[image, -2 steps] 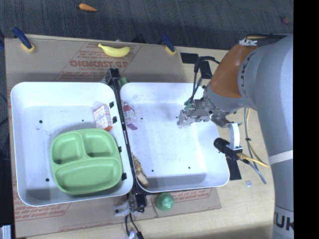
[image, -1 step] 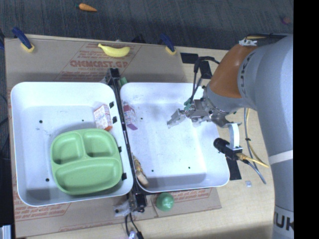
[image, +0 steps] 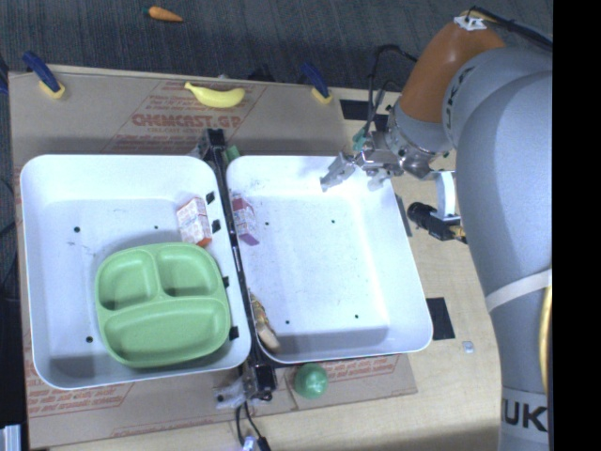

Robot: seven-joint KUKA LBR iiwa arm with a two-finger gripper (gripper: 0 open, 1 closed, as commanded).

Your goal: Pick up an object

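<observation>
My gripper (image: 355,177) hangs over the far right corner of the right bin (image: 376,280), its two fingers apart with nothing between them. A small red-and-white packet (image: 242,216) lies against the right bin's left wall. A brownish object (image: 263,331) rests in that bin's near left corner. In the left bin (image: 56,205) lie a green compartment tray (image: 164,303) and a small red-and-white carton (image: 192,220), both well left of the gripper.
A yellow banana (image: 216,93) lies on the cardboard behind the bins. A green ball (image: 310,380) sits in front of the right bin. Blue clamps (image: 43,73) hold the cardboard's back edge. An orange carrot (image: 166,13) lies on the floor beyond.
</observation>
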